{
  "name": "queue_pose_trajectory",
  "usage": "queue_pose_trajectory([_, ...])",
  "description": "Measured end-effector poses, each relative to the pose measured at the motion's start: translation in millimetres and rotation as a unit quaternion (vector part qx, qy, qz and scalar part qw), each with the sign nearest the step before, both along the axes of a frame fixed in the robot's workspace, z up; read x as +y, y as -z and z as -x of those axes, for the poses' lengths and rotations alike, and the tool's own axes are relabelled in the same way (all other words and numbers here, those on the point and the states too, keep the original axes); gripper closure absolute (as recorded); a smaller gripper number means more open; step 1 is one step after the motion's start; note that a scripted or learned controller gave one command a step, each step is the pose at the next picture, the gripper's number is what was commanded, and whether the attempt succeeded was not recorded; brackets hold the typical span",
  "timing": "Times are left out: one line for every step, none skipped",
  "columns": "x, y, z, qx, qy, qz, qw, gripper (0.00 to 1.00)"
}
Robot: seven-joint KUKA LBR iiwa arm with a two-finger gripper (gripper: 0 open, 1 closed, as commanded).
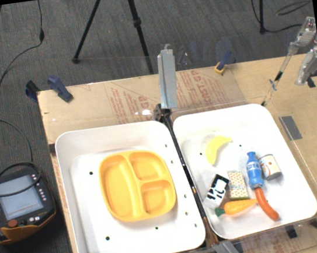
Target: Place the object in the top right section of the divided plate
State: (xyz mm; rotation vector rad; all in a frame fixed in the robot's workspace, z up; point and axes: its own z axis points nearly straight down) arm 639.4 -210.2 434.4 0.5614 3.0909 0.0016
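Divided plate in left bin, banana right

Bench and what sits on it

The light-brown wooden bench bears two shallow white bins side by side — left bin, right bin — and blue clamps grip its far edge.
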Motion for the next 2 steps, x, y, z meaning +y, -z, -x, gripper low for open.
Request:
queue_pose_trajectory([0.6, -6.9, -3.0, -0.001, -0.001, -0.0003, 1.0000, 1.00])
queue_pose_trajectory([-3.7, 7.9, 2.9, 0.001, 0.058, -0.0004, 0.9983, 1.00])
